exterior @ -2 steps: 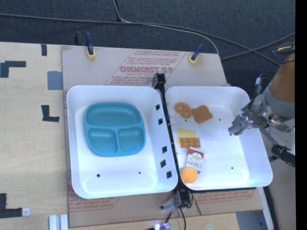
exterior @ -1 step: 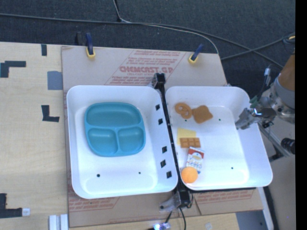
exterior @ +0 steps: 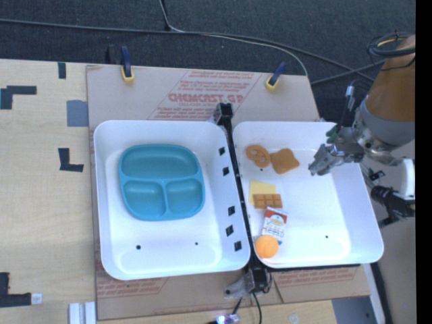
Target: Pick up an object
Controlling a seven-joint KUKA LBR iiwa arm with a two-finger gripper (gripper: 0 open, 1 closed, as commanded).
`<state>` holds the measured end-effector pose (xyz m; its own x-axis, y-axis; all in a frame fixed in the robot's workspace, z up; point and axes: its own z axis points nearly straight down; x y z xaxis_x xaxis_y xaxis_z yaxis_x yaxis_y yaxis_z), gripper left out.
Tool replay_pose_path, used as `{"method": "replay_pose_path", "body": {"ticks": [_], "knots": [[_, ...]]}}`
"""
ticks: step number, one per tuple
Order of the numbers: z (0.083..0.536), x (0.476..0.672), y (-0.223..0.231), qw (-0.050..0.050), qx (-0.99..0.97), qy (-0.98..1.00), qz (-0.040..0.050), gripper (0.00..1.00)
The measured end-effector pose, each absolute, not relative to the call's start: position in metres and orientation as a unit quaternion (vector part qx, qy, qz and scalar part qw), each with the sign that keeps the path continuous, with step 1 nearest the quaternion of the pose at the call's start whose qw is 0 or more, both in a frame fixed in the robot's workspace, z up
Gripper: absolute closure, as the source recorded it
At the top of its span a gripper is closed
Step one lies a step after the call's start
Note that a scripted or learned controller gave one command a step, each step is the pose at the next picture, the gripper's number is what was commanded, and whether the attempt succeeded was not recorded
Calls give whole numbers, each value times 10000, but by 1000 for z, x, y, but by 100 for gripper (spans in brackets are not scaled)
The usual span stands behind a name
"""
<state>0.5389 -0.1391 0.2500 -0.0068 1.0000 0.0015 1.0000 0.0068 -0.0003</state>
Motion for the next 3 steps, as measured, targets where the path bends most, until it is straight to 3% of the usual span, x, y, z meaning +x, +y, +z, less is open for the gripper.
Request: {"method": "replay_pose_path", "body": {"ticks": [3], "knots": [[223,605,16,8,-7050,-7092,6,100]]}}
